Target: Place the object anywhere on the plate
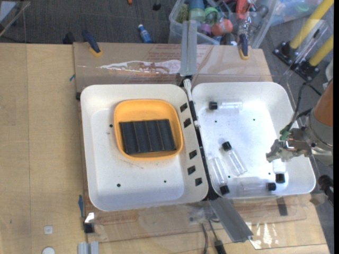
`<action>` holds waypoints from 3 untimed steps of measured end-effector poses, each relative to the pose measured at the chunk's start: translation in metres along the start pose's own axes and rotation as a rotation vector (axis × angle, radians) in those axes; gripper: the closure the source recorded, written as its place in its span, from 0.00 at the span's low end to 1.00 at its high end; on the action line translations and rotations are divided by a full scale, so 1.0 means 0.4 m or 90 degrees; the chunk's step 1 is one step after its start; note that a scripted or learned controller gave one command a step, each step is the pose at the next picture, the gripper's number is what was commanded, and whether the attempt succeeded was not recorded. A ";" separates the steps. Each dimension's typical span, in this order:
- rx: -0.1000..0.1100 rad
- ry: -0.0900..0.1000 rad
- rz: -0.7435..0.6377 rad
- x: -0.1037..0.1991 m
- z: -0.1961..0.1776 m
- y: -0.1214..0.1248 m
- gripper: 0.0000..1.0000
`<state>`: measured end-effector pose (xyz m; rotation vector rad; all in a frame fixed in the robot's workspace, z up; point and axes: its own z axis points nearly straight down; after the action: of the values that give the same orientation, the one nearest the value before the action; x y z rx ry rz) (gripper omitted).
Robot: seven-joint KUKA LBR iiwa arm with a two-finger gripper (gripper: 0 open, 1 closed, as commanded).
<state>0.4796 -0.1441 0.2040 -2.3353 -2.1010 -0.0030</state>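
An orange plate [146, 108] lies in the left white bin [100, 157]. A black ridged slab [147, 136] rests flat on it and covers most of its middle. My gripper [282, 150] hangs low over the right edge of the right bin [265, 97], far from the plate. Just below the gripper a small black-capped piece [279, 178] lies on the bin floor. Nothing shows held in the gripper.
Several clear vials with black caps lie in the right bin: one at the back [225, 106], one in the middle [233, 158], one by the divider [217, 174], one along the front [256, 186]. Black clips line the divider [189, 126]. A clutter-filled tub [228, 9] stands behind the bench.
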 end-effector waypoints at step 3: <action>-0.002 -0.002 -0.358 0.058 -0.022 0.312 1.00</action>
<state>0.6063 -0.1341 0.2128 -1.6625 -2.6710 -0.0027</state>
